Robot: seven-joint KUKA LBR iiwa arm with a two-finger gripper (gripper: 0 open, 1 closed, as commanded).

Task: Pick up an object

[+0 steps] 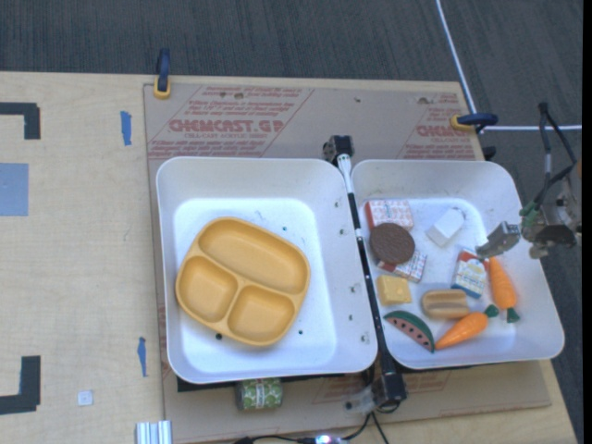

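The table [74,248] is carrying 2 white bins side by side. The left bin [176,192] is holding a yellow 3-compartment plate [242,280]. The right bin [532,336] is holding the candidates: toy food pieces, which I am judging to be light, stiff plastic and rather slick.

Among them 2 toy carrots are lying near the right wall, 1 upright-ish carrot [502,285] just beside a small carton [470,276], and 1 slanted carrot [462,329] below a hot dog [445,303]. A brown cookie [392,242], a cheese wedge [394,290], a watermelon slice [410,329] and a white block [447,227] are sitting further left.

The carrot by the carton looks easiest: pinching across its narrow middle should be holding best.

The claw [504,239] is reaching in from the right, low over the bin, just above that carton. I cannot tell its state, and nothing is showing as grasped.
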